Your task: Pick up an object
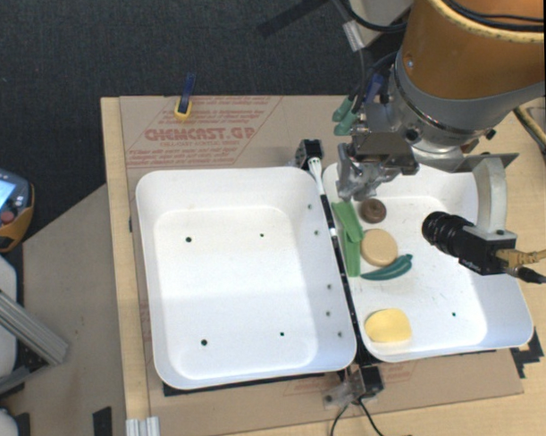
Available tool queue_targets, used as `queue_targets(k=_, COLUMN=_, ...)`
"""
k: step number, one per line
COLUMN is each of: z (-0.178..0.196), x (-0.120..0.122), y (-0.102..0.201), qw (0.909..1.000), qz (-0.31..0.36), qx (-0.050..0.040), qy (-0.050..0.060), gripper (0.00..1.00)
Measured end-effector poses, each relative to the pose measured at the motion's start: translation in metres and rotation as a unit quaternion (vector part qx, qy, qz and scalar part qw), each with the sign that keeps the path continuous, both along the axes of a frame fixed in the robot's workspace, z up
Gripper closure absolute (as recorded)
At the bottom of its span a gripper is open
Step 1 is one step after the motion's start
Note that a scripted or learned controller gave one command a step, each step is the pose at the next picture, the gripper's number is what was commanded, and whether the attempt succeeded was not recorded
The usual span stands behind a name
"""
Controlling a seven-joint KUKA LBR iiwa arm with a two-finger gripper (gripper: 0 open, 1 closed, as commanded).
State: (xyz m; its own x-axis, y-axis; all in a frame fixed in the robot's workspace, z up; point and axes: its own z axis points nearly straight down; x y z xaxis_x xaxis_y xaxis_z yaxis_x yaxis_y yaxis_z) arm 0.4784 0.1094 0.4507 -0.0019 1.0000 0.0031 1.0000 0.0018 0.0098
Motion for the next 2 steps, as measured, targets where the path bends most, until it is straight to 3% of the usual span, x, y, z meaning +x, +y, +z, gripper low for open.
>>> queue_targets(k=2, z=0.049, x=0.001, y=0.091, qw=1.0, qz=0.002, qx=-0.0001, qy=0.002, gripper=1.0)
